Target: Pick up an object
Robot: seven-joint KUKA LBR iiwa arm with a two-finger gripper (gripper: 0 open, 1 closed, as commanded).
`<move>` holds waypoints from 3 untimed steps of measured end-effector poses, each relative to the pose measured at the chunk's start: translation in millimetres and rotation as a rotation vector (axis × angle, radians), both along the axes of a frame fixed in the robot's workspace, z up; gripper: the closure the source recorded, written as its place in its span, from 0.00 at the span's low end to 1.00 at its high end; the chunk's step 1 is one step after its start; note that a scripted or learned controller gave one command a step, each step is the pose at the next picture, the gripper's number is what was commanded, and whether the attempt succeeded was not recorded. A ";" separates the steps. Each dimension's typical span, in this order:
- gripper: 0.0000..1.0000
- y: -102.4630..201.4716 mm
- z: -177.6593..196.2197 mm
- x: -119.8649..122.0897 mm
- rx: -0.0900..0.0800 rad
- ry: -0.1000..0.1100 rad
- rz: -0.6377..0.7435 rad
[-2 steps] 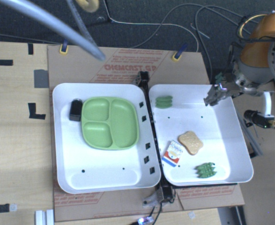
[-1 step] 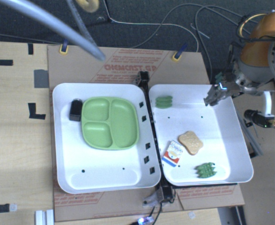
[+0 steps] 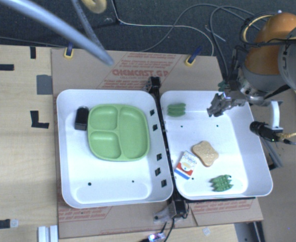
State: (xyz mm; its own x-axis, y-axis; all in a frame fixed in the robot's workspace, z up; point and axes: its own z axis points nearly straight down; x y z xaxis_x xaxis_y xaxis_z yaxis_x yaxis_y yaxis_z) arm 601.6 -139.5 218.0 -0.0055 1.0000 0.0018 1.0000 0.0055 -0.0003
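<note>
Green tray point(image 3: 119, 133) in left bin point(image 3: 67, 135); toast point(image 3: 205, 153) in right bin point(image 3: 248, 155); fingers point(image 3: 216, 106) unreadable.

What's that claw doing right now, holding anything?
Gripper: over the right bin, nothing visibly in it; open or closed cannot be told.

Illumination: bright, even, diffuse overhead light; the two white bins point(image 3: 67, 150) read clean with mild glare on their floors and only faint, soft shadows beside the green divided plate point(image 3: 119, 132). Focus: bin contents moderately sharp, resolution low and slightly grainy. Above the bins, a grey bar point(image 3: 47, 21) crosses heavily blurred.
</note>
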 end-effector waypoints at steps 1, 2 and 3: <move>1.00 56.2 -2.9 -11.9 0.000 0.002 0.000; 1.00 108.8 -11.2 -33.7 0.000 0.004 0.000; 1.00 164.4 -6.0 -64.2 0.000 0.003 0.001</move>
State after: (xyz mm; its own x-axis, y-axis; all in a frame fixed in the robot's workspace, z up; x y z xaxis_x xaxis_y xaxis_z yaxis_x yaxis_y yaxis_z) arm 537.4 24.9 212.0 -0.0062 1.0000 0.0018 1.0000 0.0062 -0.0037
